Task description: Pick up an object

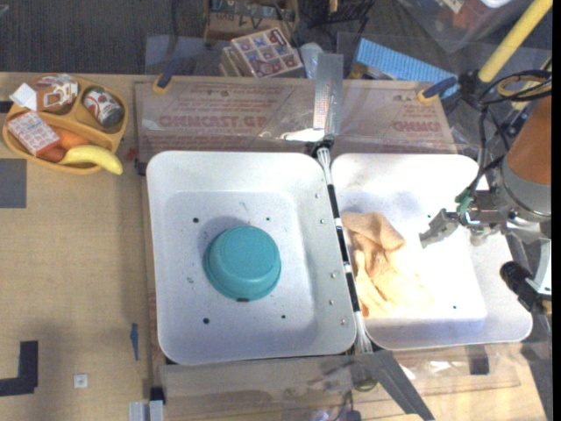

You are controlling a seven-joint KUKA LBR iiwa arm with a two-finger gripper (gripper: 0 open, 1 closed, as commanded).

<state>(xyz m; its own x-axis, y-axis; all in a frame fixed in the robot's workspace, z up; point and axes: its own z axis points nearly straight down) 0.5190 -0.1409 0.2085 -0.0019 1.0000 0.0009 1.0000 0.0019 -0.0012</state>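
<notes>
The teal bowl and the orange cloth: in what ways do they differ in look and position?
The teal bowl is round and rigid, lying upside down; the orange cloth is soft and crumpled, with no fixed shape. The bowl sits near the middle of the left bin; the cloth lies against the left wall of the right bin. The gripper hovers over the right bin, nearer the cloth than the bowl. Each is alone in its white bin.

A yellow tray point(61, 160) of toy food sits on the wooden bench, left of the left white bin point(175, 182). A banana point(94, 157) lies on the tray's near edge, a can point(104, 106) at its back.
</notes>
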